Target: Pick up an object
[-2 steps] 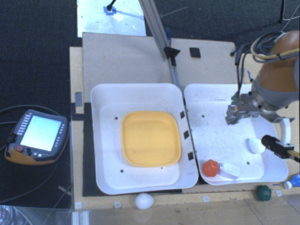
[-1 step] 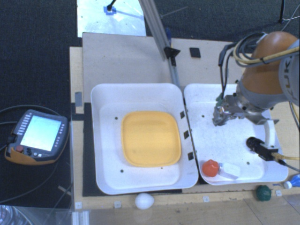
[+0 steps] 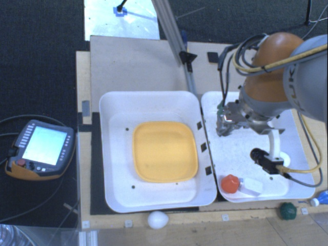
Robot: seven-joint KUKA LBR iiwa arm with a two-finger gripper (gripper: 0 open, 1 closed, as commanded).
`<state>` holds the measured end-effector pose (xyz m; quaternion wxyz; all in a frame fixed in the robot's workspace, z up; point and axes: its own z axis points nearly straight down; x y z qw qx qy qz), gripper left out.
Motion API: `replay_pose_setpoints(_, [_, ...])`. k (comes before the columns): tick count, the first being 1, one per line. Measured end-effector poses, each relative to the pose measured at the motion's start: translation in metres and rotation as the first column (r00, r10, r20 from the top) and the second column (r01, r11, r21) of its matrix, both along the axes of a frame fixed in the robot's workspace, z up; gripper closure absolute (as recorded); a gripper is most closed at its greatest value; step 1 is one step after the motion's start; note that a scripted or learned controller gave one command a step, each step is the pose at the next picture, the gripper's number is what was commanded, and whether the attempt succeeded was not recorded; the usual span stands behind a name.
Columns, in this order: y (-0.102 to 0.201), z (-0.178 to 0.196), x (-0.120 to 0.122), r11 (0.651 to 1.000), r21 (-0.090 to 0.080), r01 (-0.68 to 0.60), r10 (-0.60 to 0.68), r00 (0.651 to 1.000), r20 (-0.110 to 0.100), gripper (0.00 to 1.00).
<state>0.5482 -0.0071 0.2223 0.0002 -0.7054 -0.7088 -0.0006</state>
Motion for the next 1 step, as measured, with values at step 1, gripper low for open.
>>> replay_pose_setpoints(1, [0.0569,-0.0062,0.0036,1.0,0.0,-0.001,0.001,1.0,0.0,1.0])
